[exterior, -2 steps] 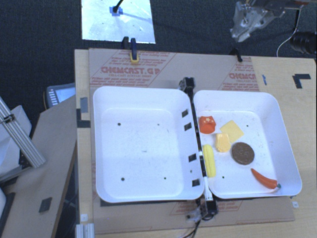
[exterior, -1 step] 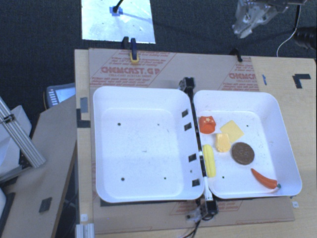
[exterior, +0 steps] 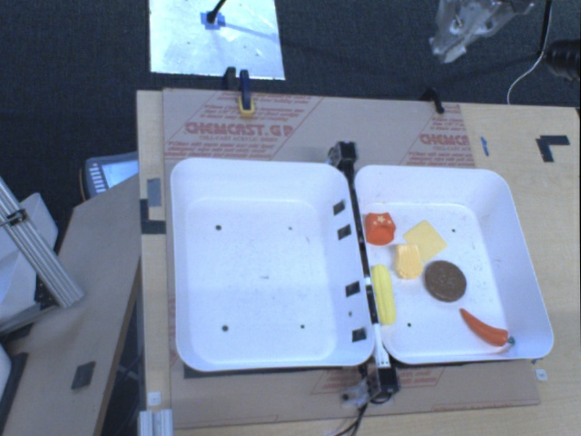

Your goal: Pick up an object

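camera view: pincer (exterior: 451,39) parked high at upper right, well off the bench (exterior: 300,121), blurred and partly cut off at the top edge, so wide or narrow cannot be told; nothing seen in it. probably held clear so the bins stay unobstructed. in the right bin (exterior: 522,234), bunched toward the divider: red pepper piece (exterior: 379,228), cheese wedge (exterior: 424,240), butter block (exterior: 408,262), brown cookie (exterior: 445,281), corn cob (exterior: 384,295), chili (exterior: 484,328).

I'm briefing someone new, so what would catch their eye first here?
Probably the cluster of toy food in the right bin: an orange-red piece, yellow blocks, a brown disc and a red chili. The gripper hangs at the top right, beyond the bench.
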Controlling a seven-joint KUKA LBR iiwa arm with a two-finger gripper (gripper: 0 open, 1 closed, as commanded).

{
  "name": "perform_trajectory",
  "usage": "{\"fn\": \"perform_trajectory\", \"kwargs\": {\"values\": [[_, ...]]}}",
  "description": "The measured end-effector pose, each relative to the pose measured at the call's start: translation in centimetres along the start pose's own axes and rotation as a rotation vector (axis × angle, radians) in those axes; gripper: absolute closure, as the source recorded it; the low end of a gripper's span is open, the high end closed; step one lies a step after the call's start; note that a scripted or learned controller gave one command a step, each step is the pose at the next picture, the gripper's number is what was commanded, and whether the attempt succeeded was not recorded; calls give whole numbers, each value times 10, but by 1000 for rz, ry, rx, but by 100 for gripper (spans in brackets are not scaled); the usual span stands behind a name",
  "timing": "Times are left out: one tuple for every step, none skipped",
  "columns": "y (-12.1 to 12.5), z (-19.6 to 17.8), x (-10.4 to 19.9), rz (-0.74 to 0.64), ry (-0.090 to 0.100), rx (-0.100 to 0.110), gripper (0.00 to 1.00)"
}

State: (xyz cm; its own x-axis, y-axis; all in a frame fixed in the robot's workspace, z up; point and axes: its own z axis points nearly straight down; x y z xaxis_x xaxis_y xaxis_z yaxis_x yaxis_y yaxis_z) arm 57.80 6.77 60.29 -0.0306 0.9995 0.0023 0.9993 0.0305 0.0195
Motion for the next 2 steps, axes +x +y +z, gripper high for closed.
{"fn": "perform_trajectory", "kwargs": {"values": [[0, -11, 0, -3, 0, -3, 100], [1, -22, 0, -7, 0, -6, 100]]}}
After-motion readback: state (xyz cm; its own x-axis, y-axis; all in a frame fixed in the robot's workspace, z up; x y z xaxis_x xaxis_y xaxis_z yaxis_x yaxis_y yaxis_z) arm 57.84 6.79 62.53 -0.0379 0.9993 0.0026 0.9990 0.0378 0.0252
